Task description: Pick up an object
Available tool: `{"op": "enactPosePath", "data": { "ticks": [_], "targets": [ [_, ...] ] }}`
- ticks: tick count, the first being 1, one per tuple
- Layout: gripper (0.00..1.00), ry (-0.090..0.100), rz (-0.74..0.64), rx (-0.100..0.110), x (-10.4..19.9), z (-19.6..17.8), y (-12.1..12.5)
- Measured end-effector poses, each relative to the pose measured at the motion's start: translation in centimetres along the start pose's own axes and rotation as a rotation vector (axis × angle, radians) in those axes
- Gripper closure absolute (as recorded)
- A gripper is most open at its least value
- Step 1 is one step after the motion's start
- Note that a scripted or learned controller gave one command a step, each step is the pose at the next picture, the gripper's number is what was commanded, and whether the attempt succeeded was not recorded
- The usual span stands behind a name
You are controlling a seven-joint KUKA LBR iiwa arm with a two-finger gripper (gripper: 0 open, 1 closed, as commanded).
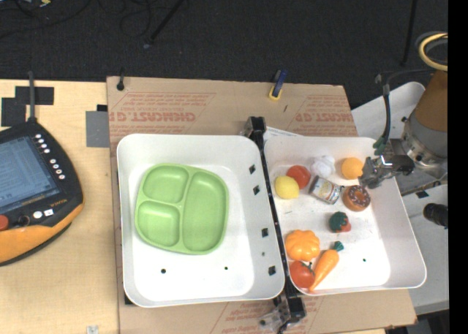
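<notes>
From above, the gripper (374,170) hangs at the right bin's (409,267) far right rim, just above the brown doughnut-like toy (357,198) and beside the orange ball (352,167). Whether it is released or clenched I cannot tell; nothing is visibly grasped. Taking the doughnut as landmark: a small jar (325,191) lies just left, the yellow lemon (287,188) and red tomato (297,176) further left, a green piece (338,221) just below, the carrot (326,265) well below. This looks like the approach step; next comes a descent squarely over one toy.
</notes>
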State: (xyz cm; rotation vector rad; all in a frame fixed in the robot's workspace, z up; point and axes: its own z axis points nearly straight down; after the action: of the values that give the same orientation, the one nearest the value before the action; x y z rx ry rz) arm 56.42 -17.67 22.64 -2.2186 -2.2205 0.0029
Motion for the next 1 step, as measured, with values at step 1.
{"op": "enactPosePath", "data": {
  "ticks": [1],
  "targets": [
    [1.00, 0.003, -0.004, 0.005, 4.89, -0.20, 0.19]
  ]
}}
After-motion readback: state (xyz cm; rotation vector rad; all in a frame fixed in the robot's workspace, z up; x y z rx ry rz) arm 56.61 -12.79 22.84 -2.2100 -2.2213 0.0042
